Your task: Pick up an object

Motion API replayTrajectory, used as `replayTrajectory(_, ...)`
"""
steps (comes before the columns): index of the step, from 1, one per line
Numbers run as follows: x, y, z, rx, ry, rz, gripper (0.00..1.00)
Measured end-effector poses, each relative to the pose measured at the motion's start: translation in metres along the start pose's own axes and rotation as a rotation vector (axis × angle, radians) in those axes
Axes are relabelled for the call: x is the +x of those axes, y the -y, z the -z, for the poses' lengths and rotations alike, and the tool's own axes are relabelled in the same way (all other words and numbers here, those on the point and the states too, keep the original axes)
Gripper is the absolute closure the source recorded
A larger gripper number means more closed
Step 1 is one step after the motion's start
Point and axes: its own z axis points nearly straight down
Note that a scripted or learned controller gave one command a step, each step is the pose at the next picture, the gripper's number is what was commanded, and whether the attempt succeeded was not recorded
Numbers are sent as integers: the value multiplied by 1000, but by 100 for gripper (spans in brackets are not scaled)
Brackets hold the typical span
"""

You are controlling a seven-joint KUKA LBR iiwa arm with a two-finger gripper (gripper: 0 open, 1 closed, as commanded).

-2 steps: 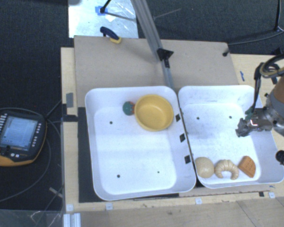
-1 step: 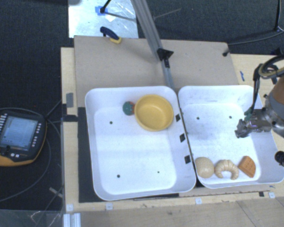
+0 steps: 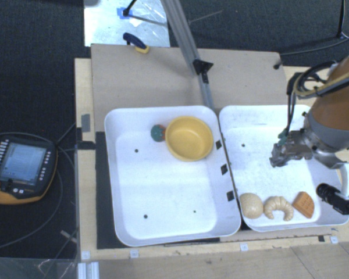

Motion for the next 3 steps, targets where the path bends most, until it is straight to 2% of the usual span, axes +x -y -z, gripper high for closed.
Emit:
replayTrajectory(1,51,-5,-11,1,0,0,100)
replayTrajectory(2,103,-10,2,0,0,0,100)
replayTrajectory(3,152,-19,-8,2,0,-1,100)
